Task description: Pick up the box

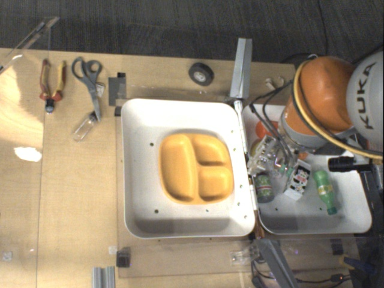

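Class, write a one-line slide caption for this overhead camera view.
KUKA arm reaches into the cluttered right bin beside a green bottle; a yellow tray fills the left bin.

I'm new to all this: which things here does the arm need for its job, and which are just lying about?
Part of the job: small white box in the right white bin; grey arm's gripper above it.

Lying about: yellow divided tray, green bottle, grey-handled scissors, red-handled pliers, black tape roll.

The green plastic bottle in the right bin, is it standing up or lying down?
Lying down. The green plastic bottle rests lengthwise on the floor of the right white bin, its side facing the camera.
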`<act>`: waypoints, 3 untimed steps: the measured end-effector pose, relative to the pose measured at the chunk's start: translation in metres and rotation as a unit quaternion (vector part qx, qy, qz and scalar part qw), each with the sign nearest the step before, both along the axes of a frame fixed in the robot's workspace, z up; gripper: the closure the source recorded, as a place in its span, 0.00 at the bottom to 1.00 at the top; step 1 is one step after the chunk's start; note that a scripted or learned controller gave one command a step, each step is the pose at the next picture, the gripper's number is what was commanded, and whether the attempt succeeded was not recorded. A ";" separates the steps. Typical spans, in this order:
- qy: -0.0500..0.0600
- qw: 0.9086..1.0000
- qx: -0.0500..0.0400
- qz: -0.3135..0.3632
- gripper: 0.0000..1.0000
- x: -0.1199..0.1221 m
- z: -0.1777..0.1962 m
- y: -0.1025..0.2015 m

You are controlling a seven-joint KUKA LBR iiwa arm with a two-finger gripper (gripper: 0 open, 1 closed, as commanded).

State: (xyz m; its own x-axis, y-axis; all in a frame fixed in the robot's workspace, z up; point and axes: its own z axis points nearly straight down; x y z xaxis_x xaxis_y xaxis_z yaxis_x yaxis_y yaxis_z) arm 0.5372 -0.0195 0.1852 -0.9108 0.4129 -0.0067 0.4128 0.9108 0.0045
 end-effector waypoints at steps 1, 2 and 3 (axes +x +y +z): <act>-0.001 0.996 0.001 -0.092 1.00 0.023 0.108 0.039; -0.006 0.996 0.002 -0.090 1.00 0.025 0.120 0.041; -0.001 0.987 -0.001 0.162 1.00 -0.002 0.066 0.066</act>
